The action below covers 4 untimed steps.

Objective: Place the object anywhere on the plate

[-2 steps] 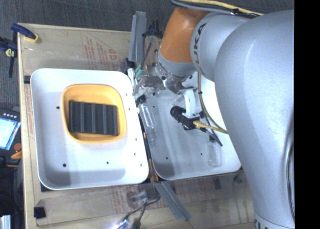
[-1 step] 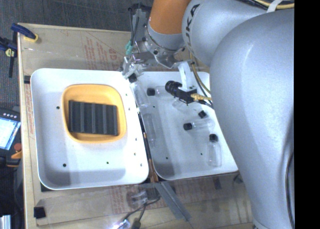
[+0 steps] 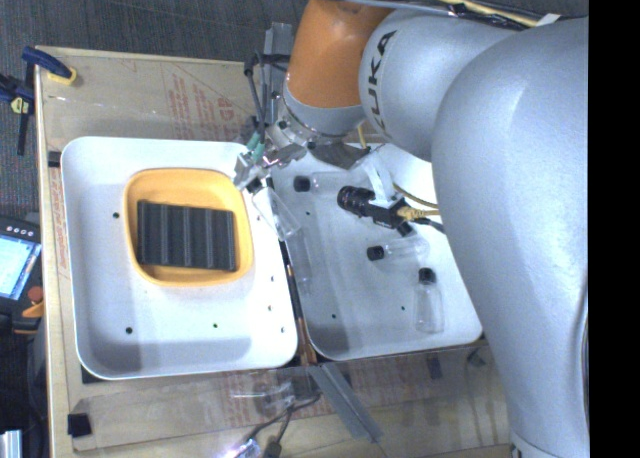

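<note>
Hiding bin (image 3: 440, 331) corner: arm (image 3: 480, 96)

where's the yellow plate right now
In the camera view, the yellow plate lies in the left white bin, toward its upper middle, with a dark ribbed insert on it, left of the gripper.

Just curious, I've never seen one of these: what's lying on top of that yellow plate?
A dark ribbed rectangular block lies flat on the yellow plate, covering its middle; the plate surface beneath cannot be seen.

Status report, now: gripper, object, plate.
Gripper over the seam between the bins, fingers unreadable. Yellow plate in the left bin, dark ribbed block on it. Clear vials lie in the right bin.
</note>
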Each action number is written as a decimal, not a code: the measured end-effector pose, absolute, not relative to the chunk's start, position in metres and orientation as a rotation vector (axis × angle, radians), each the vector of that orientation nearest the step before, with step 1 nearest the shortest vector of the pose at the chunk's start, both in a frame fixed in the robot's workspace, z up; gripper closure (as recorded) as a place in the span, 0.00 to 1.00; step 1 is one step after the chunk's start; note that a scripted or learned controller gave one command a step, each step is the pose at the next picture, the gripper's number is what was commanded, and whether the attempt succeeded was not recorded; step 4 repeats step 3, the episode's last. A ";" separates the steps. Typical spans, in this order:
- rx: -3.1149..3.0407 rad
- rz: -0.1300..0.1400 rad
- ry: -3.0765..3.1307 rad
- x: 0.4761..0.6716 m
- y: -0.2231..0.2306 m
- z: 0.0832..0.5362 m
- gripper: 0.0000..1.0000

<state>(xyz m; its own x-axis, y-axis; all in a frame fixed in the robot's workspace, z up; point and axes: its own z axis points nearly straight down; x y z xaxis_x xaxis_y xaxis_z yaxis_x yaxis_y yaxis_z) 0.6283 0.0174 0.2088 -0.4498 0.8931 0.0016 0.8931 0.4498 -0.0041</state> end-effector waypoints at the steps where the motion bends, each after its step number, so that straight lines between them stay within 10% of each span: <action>1: -1.337 0.001 -2.844 0.628 0.023 0.270 1.00; 2: -0.815 0.003 -3.031 0.616 0.022 0.208 1.00; 3: -0.816 0.003 -3.031 0.617 0.022 0.208 0.00; 4: -0.816 0.003 -3.031 0.617 0.022 0.208 0.00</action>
